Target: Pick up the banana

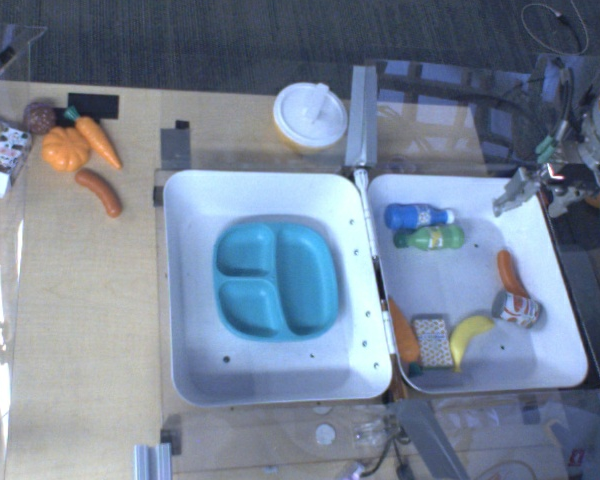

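Banana (469, 336) beside patterned box (433, 342); labels unreadable.

The banana (469, 335) lies hemmed between a small box (432, 342) and a can (518, 311), open from above.

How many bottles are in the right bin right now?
2. A blue bottle lies near the right bin's far left corner, and a green bottle lies just in front of it.
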You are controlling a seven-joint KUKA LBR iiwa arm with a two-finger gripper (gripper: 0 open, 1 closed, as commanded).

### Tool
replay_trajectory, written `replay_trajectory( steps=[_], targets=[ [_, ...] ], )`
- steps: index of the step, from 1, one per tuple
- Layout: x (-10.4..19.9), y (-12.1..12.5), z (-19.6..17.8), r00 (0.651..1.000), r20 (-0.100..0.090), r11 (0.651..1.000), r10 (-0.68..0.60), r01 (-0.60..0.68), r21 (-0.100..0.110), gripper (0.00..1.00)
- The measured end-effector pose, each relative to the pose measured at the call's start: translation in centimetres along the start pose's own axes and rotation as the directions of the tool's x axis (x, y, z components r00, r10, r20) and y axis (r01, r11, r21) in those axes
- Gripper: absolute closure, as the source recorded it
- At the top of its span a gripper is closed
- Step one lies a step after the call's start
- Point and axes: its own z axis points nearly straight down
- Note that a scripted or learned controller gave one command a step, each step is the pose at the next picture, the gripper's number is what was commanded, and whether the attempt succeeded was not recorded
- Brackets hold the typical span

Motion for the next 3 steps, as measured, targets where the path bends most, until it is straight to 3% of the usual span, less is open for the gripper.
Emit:
replay_trajectory(
  steps=[1,2,3],
  targets=[
    [2.2,-4.7,10.8,0.989,-0.001,0.989,-0.149,0.149,0.001,0.0],
    [3.5,-8.8,18.1,0.992,0.006,0.992,-0.127,0.127,-0.017,0.0],
    [4.8,-9.2,18.8,0.998,0.008,0.998,-0.067,0.067,-0.022,0.0]
  ],
)
